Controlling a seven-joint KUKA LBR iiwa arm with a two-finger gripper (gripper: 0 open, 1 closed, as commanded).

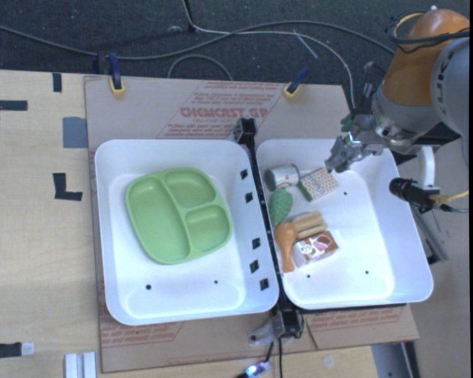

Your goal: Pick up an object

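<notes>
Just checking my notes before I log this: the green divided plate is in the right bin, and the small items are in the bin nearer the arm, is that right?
Not quite. The camera view shows the green divided plate lying in the left bin, not the right. The rest stands: the small items sit in the right bin, the one nearer the arm.

The grey arm (449, 77) comes in from the right edge of the camera view, high in the frame, its rounded orange band (430, 26) uppermost and the grey wrist housing just below it. From there the wrist slants down and to the left, narrowing to the claw (337, 157), which points down-left at the end of the arm. The tip is small and partly blurred, and nothing can be seen between its fingers. A dark cable loops over the orange band.
</notes>
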